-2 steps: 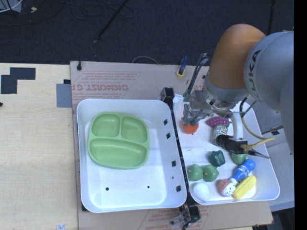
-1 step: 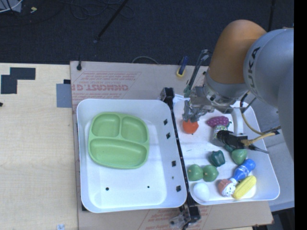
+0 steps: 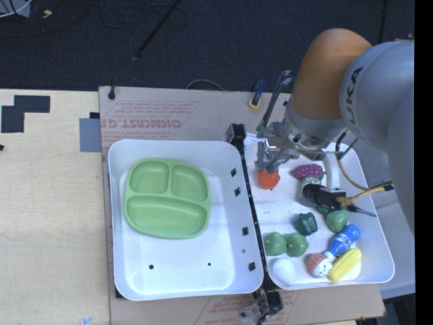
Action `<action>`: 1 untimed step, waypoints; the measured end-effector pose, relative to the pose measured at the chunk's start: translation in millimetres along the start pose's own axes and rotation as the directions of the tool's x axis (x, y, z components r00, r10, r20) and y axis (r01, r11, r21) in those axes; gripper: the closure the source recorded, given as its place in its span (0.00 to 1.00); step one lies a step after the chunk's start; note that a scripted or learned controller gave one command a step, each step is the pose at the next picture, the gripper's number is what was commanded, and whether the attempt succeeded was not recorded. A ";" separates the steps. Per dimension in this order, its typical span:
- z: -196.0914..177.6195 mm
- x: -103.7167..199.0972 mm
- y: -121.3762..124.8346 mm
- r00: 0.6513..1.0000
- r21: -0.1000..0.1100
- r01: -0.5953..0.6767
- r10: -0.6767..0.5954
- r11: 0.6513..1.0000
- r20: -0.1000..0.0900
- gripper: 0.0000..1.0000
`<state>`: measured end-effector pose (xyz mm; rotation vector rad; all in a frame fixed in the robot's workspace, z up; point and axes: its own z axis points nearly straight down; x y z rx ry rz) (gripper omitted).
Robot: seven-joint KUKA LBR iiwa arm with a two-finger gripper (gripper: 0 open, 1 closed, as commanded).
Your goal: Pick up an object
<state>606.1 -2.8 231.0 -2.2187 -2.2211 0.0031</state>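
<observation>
- The gripper [image 3: 269, 165] hangs over the far end of the right bin [image 3: 281, 205], close beside the divider between the two bins. From my screen I cannot tell whether the jaws are released or clenched.
- A small red-orange toy [image 3: 268, 179] sits right at the jaw tips, its top meeting them. Grasped or merely touched, I cannot say.
- Near the jaws, toward the view's right, lies a purple toy [image 3: 308, 172].
- Nearer the camera than the jaws and clear of them rest a dark green pepper [image 3: 306, 223] and a pale green toy [image 3: 337, 219]. Beyond those, two round green toys [image 3: 274, 243] sit side by side.
- Farthest from the jaws, at the bin's near end, a cluster gathers: a blue-and-white toy [image 3: 344, 239], a yellow corn cob [image 3: 345, 264], a red-and-white toy [image 3: 316, 264] and a white egg [image 3: 283, 271].
- Across the divider, well apart from the jaws on the view's left, the left bin [image 3: 176, 263] bears a green divided plate [image 3: 167, 198] — three compartments, lying flat.
</observation>
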 end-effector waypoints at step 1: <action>10.6 2.0 -4.1 1.000 0.002 -0.001 0.001 1.000 0.000 1.00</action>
